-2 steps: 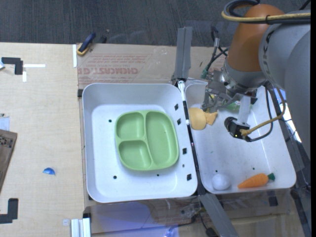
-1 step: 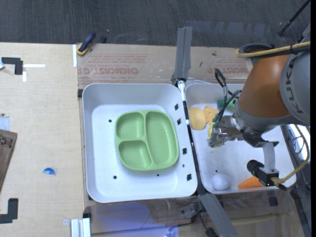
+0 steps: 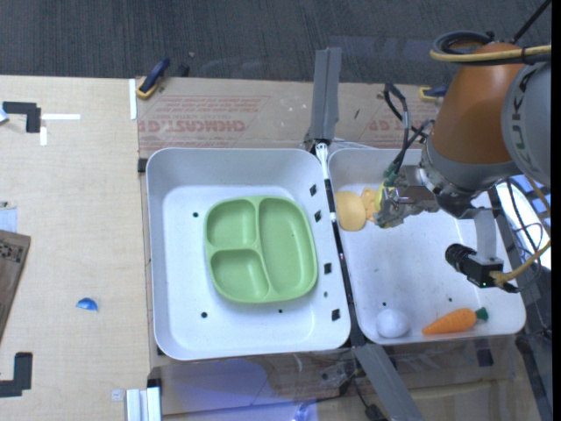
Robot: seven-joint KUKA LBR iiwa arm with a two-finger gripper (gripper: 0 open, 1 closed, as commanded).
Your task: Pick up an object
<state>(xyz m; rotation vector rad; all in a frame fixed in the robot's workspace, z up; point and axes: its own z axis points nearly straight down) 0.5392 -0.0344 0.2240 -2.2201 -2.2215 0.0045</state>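
Over the right bin (image 3: 517,318), upper left corner, you've got the gripper (image 3: 383,207) sitting right against a yellow rounded toy (image 3: 351,210), looks like a lemon or pear. Can't tell whether it's clamped on it or just touching; the wrist hides too much. The toy sits close to the divider wall between the bins. Arm's orange band (image 3: 473,103) is above, reaching in from the right. Elsewhere in that bin: a white ball (image 3: 392,323) near the front edge, and an orange carrot (image 3: 453,321) just right of it, both well apart from the gripper. Left bin (image 3: 171,235) holds a green three-compartment plate (image 3: 261,249), lying flat, roughly centred.
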